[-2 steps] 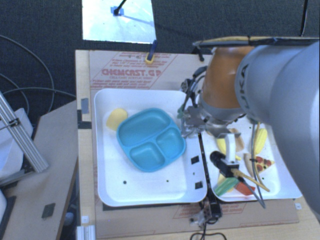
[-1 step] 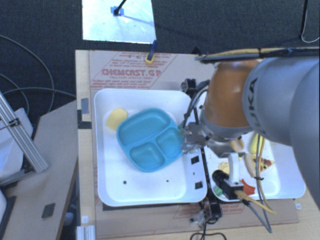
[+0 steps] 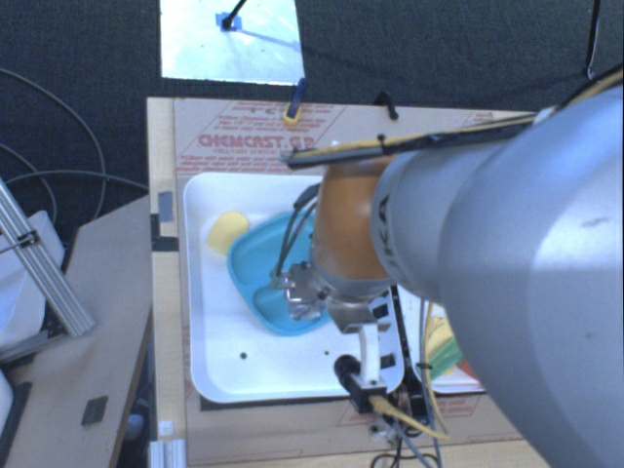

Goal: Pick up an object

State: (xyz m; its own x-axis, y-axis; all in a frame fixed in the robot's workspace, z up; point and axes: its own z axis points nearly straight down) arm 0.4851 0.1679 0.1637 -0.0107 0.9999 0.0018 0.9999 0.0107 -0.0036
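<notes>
A blue, shallow plastic dish [image 3: 255, 256] lies in the left white bin [image 3: 219, 373], with a pale yellow rounded object [image 3: 226, 230] touching its upper left edge. My gripper [image 3: 300, 297] hangs below the orange wrist band [image 3: 346, 227] and is low over the dish's right part. The wrist and its cables hide the contact, so whether it touches or holds the dish is unclear.
The thick grey arm [image 3: 517, 261] covers most of the right bin; only a sliver with yellow, green and red items [image 3: 444, 347] shows. A cardboard sheet [image 3: 253, 135] lies behind the bins, and a metal rail [image 3: 39, 261] stands at the left.
</notes>
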